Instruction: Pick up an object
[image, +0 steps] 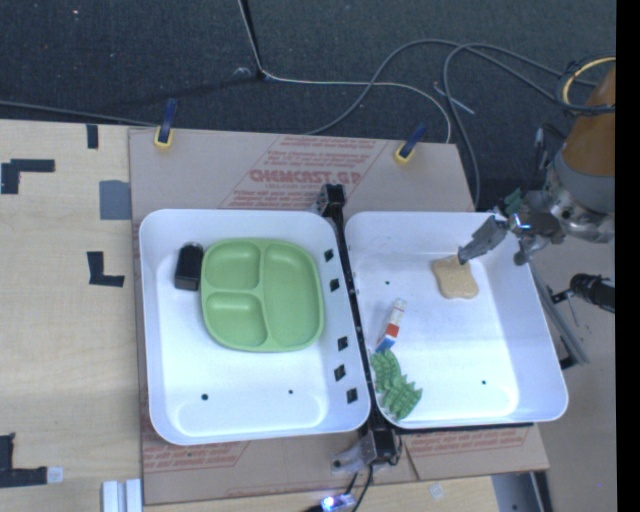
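In the right bin (536, 345) lie a tan, bread-like piece (456, 280), a small white tube with red and blue marks (392, 322) and a green leafy toy (396, 384). The left bin (152, 330) holds a green divided plate (262, 294) with a black block (188, 267) at its left side. My gripper (492, 254) hangs over the right bin's far right corner, just above and right of the tan piece. It is open, with one finger (476, 246) slanting down toward the tan piece and nothing between the fingers.
The bins stand on a cardboard sheet (300, 170) held by two yellow-and-blue clamps (164, 130). A black divider strip (342, 300) runs between the bins. Cables (420, 70) lie behind on the dark floor. The arm's orange-banded wrist (592, 150) is at the right edge.
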